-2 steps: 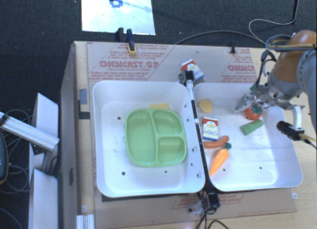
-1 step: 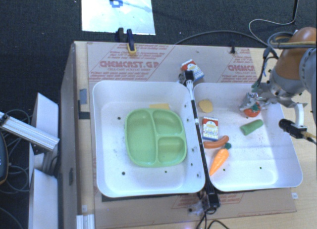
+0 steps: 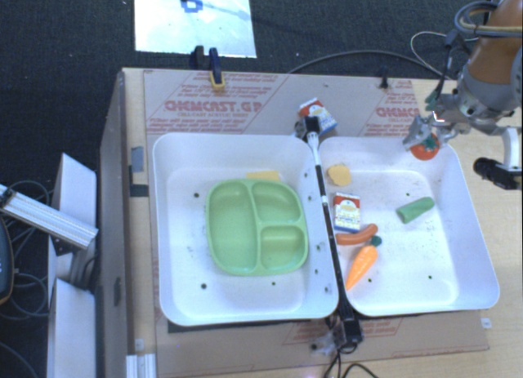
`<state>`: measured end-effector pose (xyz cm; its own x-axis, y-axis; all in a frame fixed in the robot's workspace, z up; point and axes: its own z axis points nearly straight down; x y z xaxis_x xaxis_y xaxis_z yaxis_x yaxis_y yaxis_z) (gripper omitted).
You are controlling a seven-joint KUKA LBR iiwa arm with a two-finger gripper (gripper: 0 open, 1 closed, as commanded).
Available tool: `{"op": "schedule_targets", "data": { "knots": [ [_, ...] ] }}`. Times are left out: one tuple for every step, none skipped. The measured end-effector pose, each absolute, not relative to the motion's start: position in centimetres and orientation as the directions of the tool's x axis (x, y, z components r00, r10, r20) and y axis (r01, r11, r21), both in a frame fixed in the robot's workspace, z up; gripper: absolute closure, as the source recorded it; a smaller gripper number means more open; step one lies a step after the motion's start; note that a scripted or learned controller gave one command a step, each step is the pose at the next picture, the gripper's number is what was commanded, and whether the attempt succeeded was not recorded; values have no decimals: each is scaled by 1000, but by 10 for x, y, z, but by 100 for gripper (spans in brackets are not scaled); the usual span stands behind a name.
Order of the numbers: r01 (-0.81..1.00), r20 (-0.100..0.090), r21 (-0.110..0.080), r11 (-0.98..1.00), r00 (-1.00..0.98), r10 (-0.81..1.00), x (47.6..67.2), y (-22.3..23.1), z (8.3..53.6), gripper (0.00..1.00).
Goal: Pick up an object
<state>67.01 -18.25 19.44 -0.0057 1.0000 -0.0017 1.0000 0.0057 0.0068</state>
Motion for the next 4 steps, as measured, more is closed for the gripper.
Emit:
{"op": "schedule_targets", "data": {
  "knots": [
    [1000,-1,4,2,-2,1000,627,-164,245,100],
    [1000,-1,3,1,-1,1000,594,-159,269,100],
    [1000,0,2,5,-5,1000,630,-139,226,100],
    [1000,-1,3,2,-2,1000,599,-148,256,100]
  ]
}}
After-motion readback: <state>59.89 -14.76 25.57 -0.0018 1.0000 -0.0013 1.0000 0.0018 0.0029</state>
